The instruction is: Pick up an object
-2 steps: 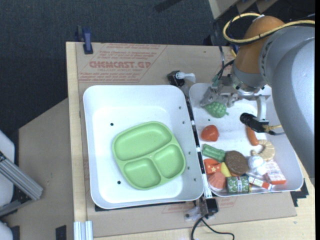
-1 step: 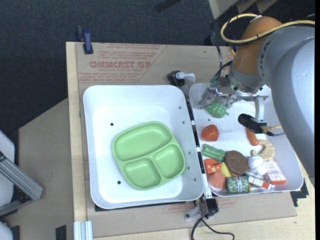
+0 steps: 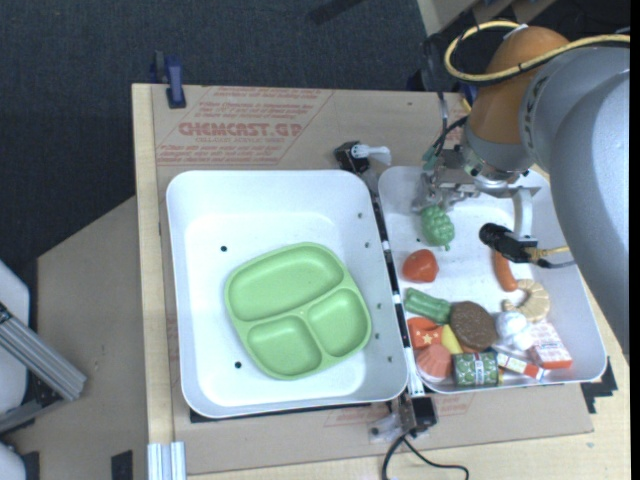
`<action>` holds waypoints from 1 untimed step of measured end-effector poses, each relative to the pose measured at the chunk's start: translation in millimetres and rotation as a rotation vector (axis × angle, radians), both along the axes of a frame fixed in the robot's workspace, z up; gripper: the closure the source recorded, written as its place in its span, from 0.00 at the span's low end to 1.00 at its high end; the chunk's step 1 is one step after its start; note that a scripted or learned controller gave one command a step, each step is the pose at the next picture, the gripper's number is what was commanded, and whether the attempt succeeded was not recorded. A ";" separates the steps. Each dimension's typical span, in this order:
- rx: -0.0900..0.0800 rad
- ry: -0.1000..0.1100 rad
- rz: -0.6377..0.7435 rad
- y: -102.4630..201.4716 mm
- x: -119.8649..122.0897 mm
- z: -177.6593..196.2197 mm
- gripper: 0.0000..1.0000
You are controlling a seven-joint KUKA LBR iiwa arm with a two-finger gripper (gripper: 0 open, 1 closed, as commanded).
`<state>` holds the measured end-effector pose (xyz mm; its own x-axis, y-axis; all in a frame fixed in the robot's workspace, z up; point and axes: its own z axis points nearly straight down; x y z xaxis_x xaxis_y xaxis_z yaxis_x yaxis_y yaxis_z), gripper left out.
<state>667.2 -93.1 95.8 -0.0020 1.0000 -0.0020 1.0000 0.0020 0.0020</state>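
We judge the step in hand to be the closing approach on the bumpy green plastic grape cluster (image 3: 436, 225), which lies in the upper part of the right-hand shallow white bin (image 3: 590, 340), apart from the red plastic tomato (image 3: 421, 265) below it. To do this well, we would keep the tool (image 3: 441, 196) centred over the cluster, descend straight, and close across its narrow width so the rounded bumps do not roll out sideways toward the bin wall. The tool sits directly above the cluster, at or very near its top; we cannot tell how far it is open, nor whether it grips or merely touches the cluster. The pale green divided plastic tray (image 3: 297, 309) rests in the left-hand bin (image 3: 195, 268) on the surface.
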 end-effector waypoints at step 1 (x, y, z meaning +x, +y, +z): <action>0.006 0.000 0.003 56.0 -71.0 94.9 1.00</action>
